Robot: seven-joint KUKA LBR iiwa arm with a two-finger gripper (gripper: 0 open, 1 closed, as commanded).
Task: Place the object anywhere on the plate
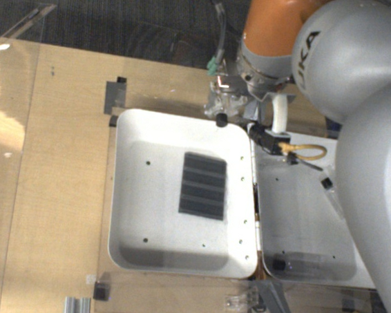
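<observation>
Arm (369, 87) leans over right bin (307, 220); end effector (223, 106) hangs above left bin (178, 192) far rim. Can't tell its state.

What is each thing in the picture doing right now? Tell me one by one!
Dark ribbed pad: lying flat in the middle of the left bin, nothing touching it.
Left bin: sitting on the bench, holding the pad.
Right bin: sitting beside the left bin, partly covered by the arm.
Arm: reaching in over the right bin, wrist at the bins' far edge.
Pincer: up at the far rim of the left bin; too small to tell more.
</observation>
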